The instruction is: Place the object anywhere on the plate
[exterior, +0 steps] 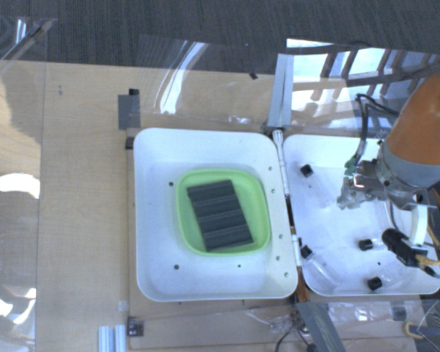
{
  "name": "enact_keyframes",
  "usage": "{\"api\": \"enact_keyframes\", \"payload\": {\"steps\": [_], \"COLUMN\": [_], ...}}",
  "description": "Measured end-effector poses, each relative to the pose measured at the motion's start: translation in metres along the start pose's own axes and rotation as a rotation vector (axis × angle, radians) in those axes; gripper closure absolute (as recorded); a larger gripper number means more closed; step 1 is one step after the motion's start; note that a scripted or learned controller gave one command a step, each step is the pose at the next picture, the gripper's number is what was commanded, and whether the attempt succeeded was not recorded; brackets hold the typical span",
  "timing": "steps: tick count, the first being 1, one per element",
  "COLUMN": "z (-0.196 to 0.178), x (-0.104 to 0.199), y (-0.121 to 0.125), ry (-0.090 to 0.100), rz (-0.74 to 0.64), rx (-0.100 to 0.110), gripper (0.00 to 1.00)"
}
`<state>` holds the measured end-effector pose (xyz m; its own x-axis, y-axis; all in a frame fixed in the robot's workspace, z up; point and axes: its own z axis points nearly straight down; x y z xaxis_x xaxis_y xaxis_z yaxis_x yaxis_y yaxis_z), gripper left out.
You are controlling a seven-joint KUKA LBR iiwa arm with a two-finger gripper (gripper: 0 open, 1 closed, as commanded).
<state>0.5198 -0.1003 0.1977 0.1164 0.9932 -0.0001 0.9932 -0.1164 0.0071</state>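
Observation:
A dark grey ridged block [219, 215] lies flat on the green square plate [260, 211] in the middle of the left bin [154, 196]. It sits wholly inside the plate's rim, turned a little off square. My gripper [352, 191] hangs over the right bin [323, 226], well to the right of the plate and apart from the block. Above it rises the grey arm with its orange band [425, 130]. Nothing shows under the gripper.
Several small black knobs stand in the right bin, one at the back left [306, 171] and one near the front [374, 283]. A metal post [280, 94] rises behind the divide between the bins. Cables hang beside the arm at the right.

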Motion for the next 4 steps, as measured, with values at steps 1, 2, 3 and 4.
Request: {"api": "enact_keyframes", "payload": {"steps": [1, 2, 3, 4], "z": [0.0, -0.086, -0.061, -0.07], "x": [0.0, -0.042, -0.085, -0.092], "y": [0.0, -0.025, -0.016, -0.02], "ry": [0.0, -0.002, -0.002, -0.003], "rz": [0.0, 0.201, 0.284, 0.403], "rx": [0.0, -0.002, 0.003, 0.0], "gripper": [0.0, 0.0, 0.0, 0.0]}}
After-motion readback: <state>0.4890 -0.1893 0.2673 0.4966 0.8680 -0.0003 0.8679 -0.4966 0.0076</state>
